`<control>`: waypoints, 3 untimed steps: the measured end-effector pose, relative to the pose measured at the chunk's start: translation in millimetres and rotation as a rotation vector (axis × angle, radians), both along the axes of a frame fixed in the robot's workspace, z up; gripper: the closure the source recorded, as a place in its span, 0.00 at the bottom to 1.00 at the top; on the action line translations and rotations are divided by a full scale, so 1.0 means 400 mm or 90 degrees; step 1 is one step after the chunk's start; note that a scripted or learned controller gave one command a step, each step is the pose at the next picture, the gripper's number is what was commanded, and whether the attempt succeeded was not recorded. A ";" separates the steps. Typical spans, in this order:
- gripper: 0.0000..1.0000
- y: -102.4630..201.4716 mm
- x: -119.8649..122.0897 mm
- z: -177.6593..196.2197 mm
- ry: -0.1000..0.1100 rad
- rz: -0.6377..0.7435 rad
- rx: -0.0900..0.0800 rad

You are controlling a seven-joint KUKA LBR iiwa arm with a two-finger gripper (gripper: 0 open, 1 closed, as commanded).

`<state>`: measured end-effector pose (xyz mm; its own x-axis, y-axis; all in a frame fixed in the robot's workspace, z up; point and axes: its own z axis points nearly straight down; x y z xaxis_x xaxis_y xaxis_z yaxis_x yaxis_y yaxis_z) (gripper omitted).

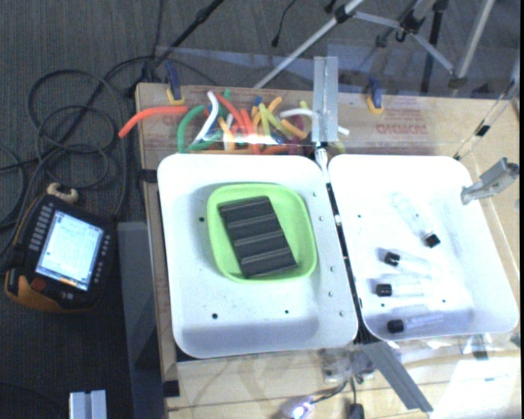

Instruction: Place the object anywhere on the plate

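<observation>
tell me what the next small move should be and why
Probably bring the gripper over the right bin and down onto one of the black-capped clear tubes. The tubes all lie there, while the green plate in the left bin bears just a dark ribbed block.

Small clear vials (pixel 408 264) with black caps lie scattered in the right bin (pixel 480 308). Behind the bins, coloured cables (pixel 236 122) tangle on the bench (pixel 402 116). A pendant (pixel 59 253) rests on the floor, left, beside black cords (pixel 61 138).
</observation>
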<state>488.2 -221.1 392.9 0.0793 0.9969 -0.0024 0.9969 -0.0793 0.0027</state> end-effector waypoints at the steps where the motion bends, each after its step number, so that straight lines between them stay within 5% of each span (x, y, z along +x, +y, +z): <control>1: 0.00 -0.001 -0.007 0.106 -0.001 -0.039 -0.001; 3: 0.00 0.023 -0.006 0.106 -0.001 -0.143 0.000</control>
<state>485.8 -212.1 435.3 0.2994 0.9541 -0.0021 0.9541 -0.2994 0.0046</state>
